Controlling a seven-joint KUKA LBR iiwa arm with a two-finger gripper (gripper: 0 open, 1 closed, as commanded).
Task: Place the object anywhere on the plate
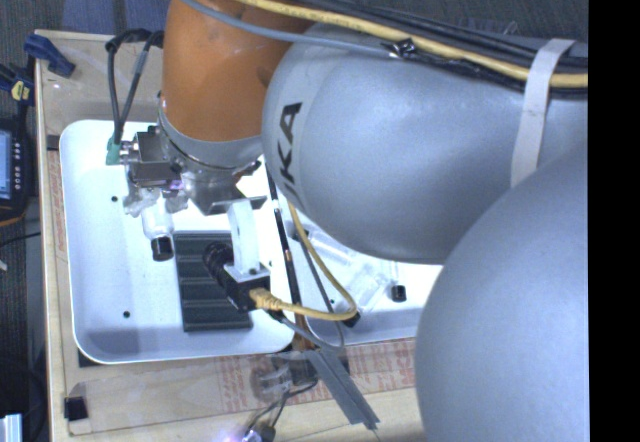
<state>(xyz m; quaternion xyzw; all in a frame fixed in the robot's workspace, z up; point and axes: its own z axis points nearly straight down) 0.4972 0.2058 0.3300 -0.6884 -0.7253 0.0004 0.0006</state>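
Left white bin [95, 260], bare floor along its left rim, hand [153, 228] low inside, grip unclear.

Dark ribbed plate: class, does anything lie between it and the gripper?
Nothing visible does. The gripper hangs beside the upper left corner of the dark ribbed plate, over the floor of the white bin.

arm [400, 150]: grey, rounded | band [215, 40]: orange | cables [350, 18]: yellow, black | lettering [288, 145]: black
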